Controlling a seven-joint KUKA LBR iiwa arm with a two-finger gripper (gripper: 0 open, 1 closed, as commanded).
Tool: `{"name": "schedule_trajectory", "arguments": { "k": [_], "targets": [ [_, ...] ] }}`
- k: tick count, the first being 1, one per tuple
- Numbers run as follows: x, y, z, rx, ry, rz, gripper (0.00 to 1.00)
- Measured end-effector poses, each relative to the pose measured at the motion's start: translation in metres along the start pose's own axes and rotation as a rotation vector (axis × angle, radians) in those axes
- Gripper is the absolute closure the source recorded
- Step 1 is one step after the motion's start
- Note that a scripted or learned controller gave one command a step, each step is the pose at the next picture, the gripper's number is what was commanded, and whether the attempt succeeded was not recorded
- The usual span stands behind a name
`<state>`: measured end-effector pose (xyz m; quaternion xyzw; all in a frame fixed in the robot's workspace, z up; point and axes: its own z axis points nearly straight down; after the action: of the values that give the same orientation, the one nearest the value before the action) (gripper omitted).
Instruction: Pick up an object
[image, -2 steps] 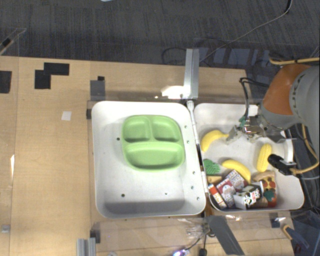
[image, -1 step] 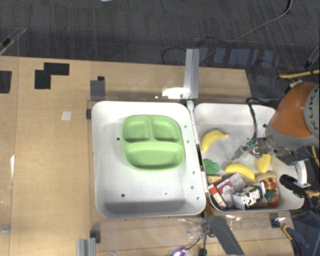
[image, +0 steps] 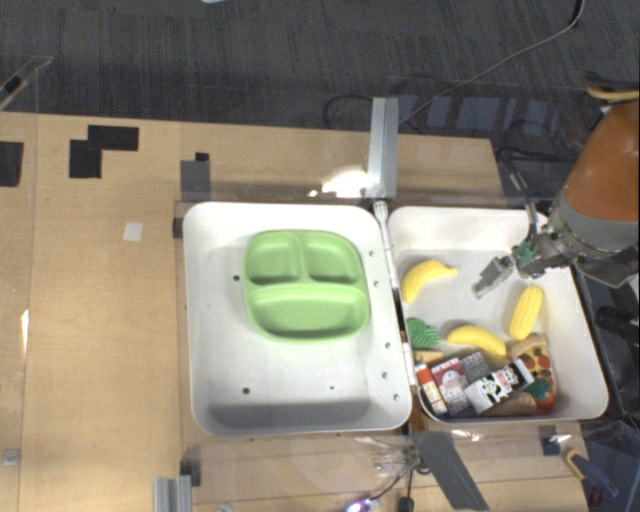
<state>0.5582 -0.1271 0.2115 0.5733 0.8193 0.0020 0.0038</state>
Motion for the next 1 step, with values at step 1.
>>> {"name": "schedule_trajectory", "arguments": {
  "k": [1],
  "targets": [
    [-0.0359, 0.0098, 0.1199, -0.008, -0.007, -0.119, 0.0]
  ]
}}
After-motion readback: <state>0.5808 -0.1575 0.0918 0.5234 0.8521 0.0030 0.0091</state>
